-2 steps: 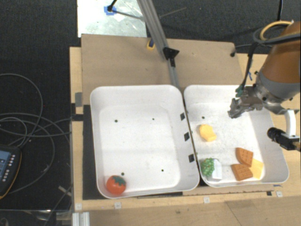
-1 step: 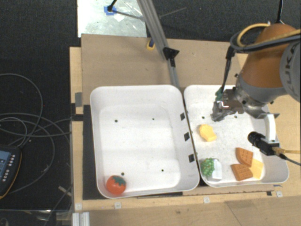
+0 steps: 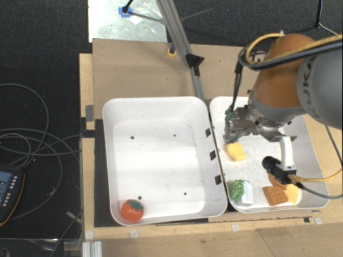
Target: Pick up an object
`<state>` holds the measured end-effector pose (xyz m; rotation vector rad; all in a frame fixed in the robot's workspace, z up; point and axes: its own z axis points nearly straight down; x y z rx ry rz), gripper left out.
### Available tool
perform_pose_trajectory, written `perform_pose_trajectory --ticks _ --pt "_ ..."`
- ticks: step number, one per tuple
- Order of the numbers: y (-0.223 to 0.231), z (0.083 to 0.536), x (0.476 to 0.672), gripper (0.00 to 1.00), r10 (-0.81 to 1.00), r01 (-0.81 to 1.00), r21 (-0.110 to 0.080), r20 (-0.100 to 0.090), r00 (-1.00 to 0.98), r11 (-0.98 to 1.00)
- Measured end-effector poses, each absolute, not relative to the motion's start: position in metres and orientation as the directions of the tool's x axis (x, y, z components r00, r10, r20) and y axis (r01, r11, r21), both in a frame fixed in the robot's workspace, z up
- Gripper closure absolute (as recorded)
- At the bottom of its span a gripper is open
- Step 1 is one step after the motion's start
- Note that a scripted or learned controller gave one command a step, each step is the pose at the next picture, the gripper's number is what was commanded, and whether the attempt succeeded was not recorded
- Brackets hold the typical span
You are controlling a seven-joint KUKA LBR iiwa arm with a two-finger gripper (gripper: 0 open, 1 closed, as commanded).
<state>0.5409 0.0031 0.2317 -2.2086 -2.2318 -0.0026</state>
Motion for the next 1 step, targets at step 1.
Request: perform_pose_trajectory --ticks 1 --pt "0.052 0.2412 0.5344 1.0 1.0 1.0 0.002 0.003 -0.011 0.011"
